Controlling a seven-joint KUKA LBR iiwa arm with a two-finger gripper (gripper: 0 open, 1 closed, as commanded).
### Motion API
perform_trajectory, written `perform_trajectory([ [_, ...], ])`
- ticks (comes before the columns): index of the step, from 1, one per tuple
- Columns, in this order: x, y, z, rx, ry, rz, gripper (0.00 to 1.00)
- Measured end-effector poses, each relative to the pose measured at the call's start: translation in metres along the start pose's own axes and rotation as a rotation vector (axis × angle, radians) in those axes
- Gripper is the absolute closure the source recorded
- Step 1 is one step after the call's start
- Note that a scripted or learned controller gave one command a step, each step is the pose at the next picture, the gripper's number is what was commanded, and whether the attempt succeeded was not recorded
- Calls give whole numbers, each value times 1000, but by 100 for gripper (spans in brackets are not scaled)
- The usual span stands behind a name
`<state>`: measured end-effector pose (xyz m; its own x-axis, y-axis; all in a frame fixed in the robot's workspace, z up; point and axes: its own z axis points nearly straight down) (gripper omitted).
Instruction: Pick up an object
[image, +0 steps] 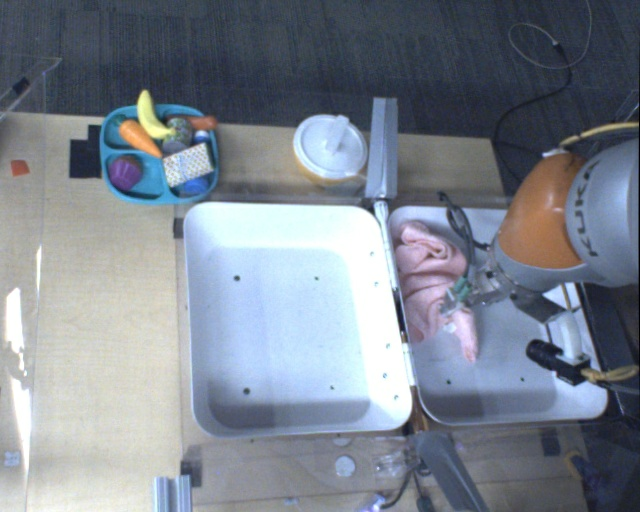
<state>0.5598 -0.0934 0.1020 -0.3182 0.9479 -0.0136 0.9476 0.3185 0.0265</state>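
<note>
A crumpled pink cloth (428, 268) lies in the left part of the right white bin (520, 395), against the wall shared with the left bin. My gripper (462, 302) is down at the cloth's right edge, touching it. A narrow tongue of the cloth (466, 340) runs toward the front of the bin just below the gripper. The grey arm with its orange band (540, 225) covers the bin's back right part.
The left white bin (290, 320) sits beside the right one. A thin dark wiry thing (455, 222) lies at the back of the right bin. Behind the bins stand a lidded white cup (330, 148) and a blue tray of toy food (158, 152).
</note>
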Motion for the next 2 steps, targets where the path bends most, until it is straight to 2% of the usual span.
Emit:
perform_trajectory([
  [1,-14,-20,10,6,7,220,100],
  [2,20,-10,-83,22,10,171,100],
])
